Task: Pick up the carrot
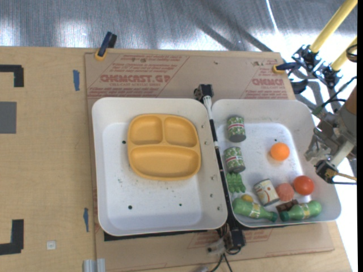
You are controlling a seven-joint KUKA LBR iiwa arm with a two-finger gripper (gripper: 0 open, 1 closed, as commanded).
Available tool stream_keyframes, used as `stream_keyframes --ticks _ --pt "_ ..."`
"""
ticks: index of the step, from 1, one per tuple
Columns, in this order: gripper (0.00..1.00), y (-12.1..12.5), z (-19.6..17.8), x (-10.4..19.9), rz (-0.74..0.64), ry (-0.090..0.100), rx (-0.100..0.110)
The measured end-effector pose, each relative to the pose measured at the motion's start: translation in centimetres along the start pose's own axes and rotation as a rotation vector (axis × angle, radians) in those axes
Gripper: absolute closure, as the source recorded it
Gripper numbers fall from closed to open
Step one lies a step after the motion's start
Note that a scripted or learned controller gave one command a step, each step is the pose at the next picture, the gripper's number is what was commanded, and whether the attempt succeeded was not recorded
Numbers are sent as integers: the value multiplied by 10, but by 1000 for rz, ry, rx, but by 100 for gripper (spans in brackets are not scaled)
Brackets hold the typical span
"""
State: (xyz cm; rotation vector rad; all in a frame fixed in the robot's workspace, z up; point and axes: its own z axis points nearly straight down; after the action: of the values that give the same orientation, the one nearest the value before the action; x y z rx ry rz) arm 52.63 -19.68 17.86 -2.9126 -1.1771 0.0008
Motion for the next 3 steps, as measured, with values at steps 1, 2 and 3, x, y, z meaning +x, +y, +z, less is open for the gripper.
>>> stream_keyframes --ticks 1,2,3 --pt "0 0 0 0 0 0 1" --pt "0 -68 93 24 236 3 0" --pt "0 -31 93 101 465 1 0"
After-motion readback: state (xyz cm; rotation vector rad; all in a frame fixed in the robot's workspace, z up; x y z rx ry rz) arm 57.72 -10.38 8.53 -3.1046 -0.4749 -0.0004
